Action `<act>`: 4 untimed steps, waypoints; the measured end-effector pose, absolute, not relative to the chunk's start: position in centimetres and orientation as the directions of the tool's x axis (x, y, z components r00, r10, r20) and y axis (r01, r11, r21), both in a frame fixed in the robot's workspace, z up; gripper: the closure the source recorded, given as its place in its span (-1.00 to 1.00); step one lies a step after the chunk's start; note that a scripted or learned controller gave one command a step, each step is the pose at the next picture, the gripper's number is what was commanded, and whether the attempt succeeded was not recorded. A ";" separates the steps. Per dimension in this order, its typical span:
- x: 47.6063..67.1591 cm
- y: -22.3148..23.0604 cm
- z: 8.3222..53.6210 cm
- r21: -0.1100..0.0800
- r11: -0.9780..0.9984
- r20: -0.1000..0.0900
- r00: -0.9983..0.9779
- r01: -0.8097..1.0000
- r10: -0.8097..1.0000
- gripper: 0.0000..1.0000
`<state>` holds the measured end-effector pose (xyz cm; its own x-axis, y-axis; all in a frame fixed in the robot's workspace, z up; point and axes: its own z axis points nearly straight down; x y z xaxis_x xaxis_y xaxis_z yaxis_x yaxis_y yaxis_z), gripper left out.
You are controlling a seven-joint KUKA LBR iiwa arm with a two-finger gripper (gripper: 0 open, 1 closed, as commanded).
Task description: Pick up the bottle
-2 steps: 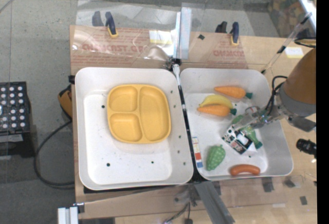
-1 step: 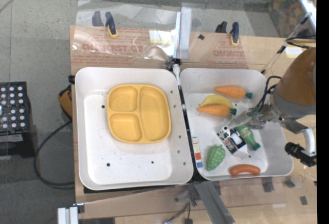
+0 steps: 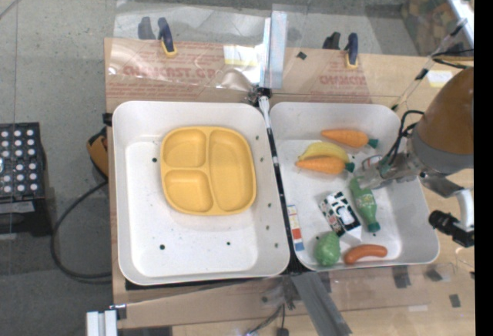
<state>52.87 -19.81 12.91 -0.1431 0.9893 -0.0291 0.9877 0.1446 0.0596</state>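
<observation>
The green bottle [image 3: 364, 205] lies on its side in the right bin [image 3: 408, 242], its dark cap pointing toward the near edge. My gripper [image 3: 376, 172] hangs low over the bin, just beyond the bottle's far end and right of the lower carrot. The grey arm with its orange band [image 3: 451, 122] reaches in from the right. Nothing shows in the gripper's grasp.
Two carrots [image 3: 345, 138] [image 3: 321, 166] and a banana [image 3: 323, 150] lie left of the gripper. A black and white packet [image 3: 340, 212] touches the bottle's left side. A green fruit [image 3: 327, 248] and a sausage [image 3: 365, 253] lie near the front. A yellow divided plate [image 3: 208, 170] sits in the left bin [image 3: 139, 250].
</observation>
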 end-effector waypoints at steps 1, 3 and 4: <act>50.1 -14.2 18.1 -0.003 0.069 -0.001 -0.069 0.998 0.998 1.00; 48.2 -15.6 18.0 -0.002 0.347 0.000 -0.347 0.938 0.938 1.00; 48.2 -10.6 19.2 -0.003 -0.185 -0.002 0.185 0.983 0.983 1.00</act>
